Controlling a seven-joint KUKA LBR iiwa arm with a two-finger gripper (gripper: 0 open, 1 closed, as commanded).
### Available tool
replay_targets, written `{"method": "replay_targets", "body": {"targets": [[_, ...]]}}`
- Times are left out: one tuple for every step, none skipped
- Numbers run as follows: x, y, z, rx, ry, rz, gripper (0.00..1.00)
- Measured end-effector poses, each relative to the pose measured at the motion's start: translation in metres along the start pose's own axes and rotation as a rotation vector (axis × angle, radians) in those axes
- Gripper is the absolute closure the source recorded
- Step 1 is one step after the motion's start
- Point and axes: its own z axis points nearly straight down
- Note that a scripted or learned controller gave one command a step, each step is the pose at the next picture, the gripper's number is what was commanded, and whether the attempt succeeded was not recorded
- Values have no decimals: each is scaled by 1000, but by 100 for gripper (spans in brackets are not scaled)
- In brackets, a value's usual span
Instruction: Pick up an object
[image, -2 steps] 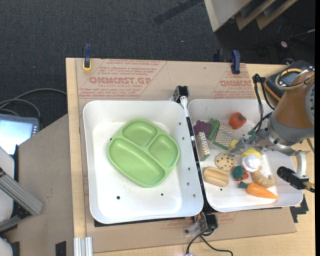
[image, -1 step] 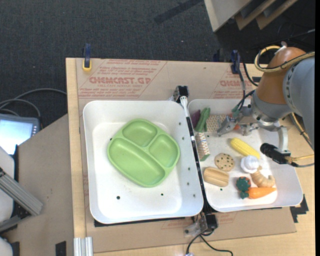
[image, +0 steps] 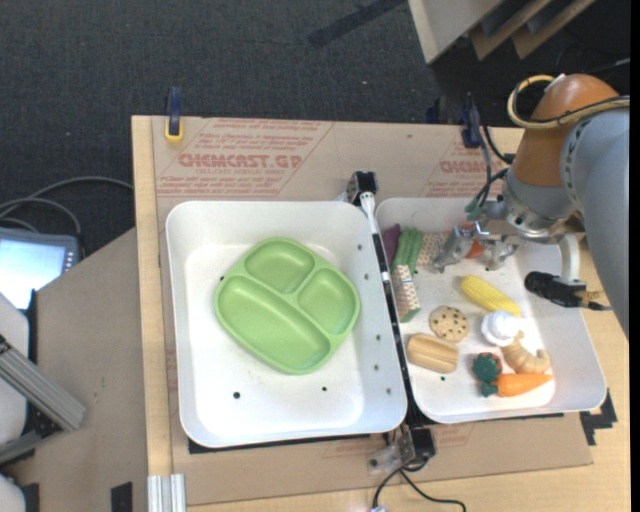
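Bright even overhead light, soft shadows, slightly soft focus, white bins (image: 190, 300) near overexposed

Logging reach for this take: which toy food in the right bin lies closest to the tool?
The yellow corn cob, just below the tool; the cookie and carrot lie farther down.

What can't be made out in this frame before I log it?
- Gripper: small and blurred in the camera view above the right bin; finger state unreadable, and whether it touches anything.
- Items along the right bin's left wall, near the green stalk: crowded and too small to identify.
- Arm: cut off by the right edge.
- White item: too small to name.
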Motion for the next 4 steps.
{"method": "replay_targets", "body": {"targets": [[-9, 1, 0, -15, 2, 3, 0], [-31, -71, -1, -76, -17, 19, 0], [-30, -67, -12, -85, -20, 15, 100], [-30, -67, -11, -84, -20, 15, 0]]}}
